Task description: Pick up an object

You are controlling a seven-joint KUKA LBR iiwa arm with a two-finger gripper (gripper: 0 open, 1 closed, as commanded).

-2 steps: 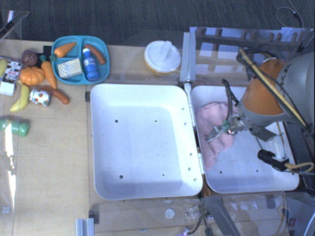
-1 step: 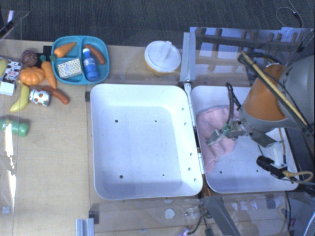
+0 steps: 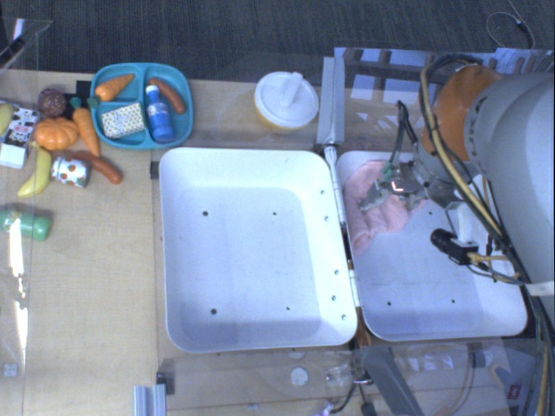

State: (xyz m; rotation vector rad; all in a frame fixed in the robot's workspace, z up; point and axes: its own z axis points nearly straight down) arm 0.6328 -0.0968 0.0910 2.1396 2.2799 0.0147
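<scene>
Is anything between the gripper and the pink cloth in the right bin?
Nothing visible. The gripper is right at the pink cloth, over its upper right part near the right bin's left wall. No other object lies in that bin between them. Whether it touches the cloth can't be told.

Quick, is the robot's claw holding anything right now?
Gripper: down on the pink cloth in the right bin; whether it grips the cloth cannot be told.
</scene>
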